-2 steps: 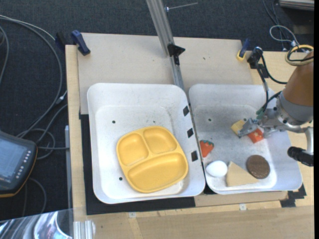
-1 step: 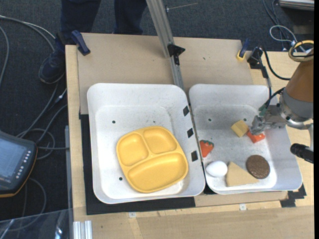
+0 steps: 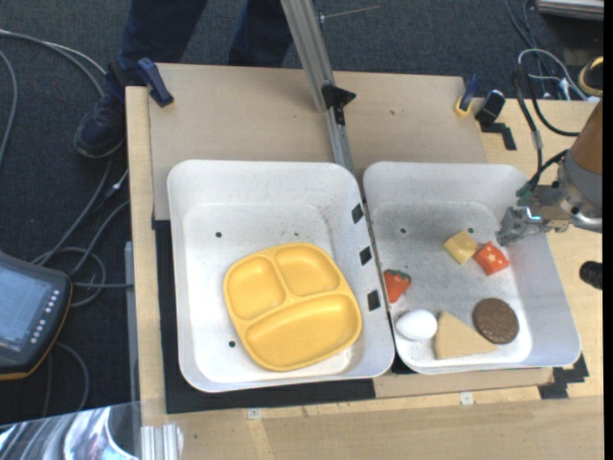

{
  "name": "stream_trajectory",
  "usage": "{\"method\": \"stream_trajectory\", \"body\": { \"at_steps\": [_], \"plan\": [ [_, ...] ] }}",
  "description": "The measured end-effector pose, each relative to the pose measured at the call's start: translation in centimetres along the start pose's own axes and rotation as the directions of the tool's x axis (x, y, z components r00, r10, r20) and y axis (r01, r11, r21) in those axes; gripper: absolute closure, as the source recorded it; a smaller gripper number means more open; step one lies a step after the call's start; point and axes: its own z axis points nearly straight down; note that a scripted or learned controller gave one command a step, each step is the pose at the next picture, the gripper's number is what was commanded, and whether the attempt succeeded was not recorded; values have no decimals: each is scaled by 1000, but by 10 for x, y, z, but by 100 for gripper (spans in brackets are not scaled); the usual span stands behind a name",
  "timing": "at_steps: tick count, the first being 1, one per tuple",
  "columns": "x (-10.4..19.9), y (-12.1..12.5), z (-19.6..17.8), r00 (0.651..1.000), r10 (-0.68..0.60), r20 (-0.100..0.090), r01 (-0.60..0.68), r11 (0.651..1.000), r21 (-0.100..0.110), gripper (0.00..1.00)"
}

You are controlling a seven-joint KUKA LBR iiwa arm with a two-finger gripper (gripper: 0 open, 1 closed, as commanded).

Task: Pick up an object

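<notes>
My gripper (image 3: 510, 228) hangs over the right bin's (image 3: 450, 185) far right side, just above and to the right of a small red block (image 3: 492, 259). A yellow cheese piece (image 3: 461, 247) lies to the left of the red block. Lower in the bin sit a brown round cookie (image 3: 496, 320), a tan wedge (image 3: 460, 338), a white egg (image 3: 417, 326) and a red strawberry-like piece (image 3: 397, 284) by the left wall. Nothing shows between the fingers.
The left bin (image 3: 201, 199) holds a yellow divided plate (image 3: 291, 305). A slanted metal pole (image 3: 311, 36) rises from the back between the bins. Cables and clamps lie at the bench's back right corner (image 3: 488, 103).
</notes>
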Motion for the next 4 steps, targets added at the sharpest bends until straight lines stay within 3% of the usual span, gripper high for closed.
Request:
{"method": "stream_trajectory", "body": {
  "at_steps": [1, 2, 4],
  "plan": [
    [-4, 5, -64, 1000, -1, 1, 1, 1000, -3, 100],
    [-4, 7, -97, 1000, -1, 0, 1, 1000, 0, 100],
    [103, -4, -90, 1000, -7, -6, 7, 1000, 8, 100]
  ]
}}
